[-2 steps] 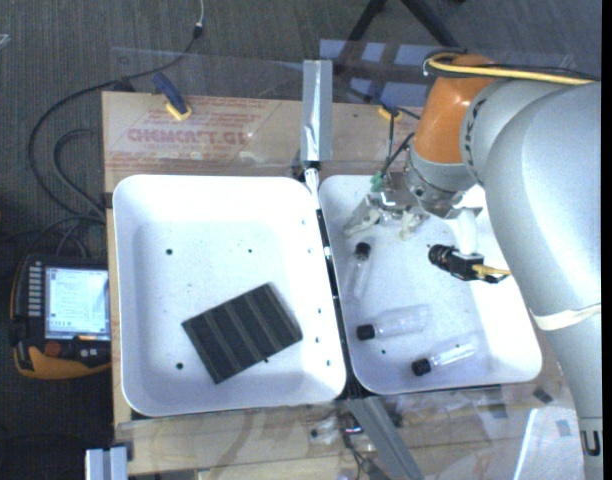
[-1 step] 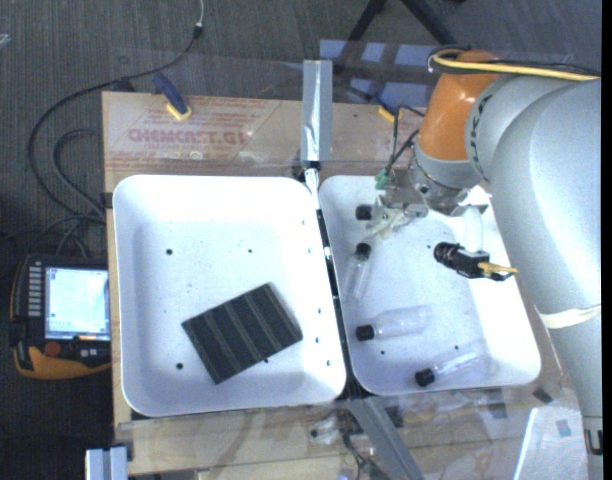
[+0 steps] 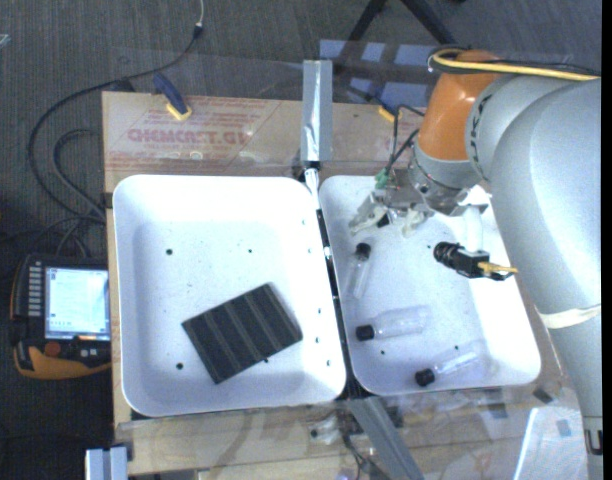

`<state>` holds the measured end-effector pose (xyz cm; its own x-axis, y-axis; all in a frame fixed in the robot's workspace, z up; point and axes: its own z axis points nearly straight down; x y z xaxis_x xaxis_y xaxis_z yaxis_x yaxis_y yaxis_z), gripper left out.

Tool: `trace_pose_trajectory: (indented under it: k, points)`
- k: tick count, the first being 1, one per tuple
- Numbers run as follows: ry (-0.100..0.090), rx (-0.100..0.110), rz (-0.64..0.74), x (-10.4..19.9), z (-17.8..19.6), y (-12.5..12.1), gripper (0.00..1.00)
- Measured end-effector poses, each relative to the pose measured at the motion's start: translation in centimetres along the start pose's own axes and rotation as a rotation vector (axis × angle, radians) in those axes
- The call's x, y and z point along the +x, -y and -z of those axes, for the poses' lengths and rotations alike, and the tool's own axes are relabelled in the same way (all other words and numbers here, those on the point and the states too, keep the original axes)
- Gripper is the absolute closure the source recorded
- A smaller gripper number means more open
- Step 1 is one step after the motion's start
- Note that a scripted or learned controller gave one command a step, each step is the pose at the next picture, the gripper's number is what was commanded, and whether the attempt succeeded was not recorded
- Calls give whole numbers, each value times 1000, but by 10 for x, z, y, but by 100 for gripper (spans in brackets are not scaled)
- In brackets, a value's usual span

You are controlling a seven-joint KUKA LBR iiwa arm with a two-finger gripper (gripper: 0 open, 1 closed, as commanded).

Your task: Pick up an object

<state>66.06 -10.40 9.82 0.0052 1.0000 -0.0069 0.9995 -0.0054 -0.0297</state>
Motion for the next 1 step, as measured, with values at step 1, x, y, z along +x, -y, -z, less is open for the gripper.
trace_pose_trajectory:
  k: [1]
  points:
    - [-1,-40,19,8,-9,29,0]
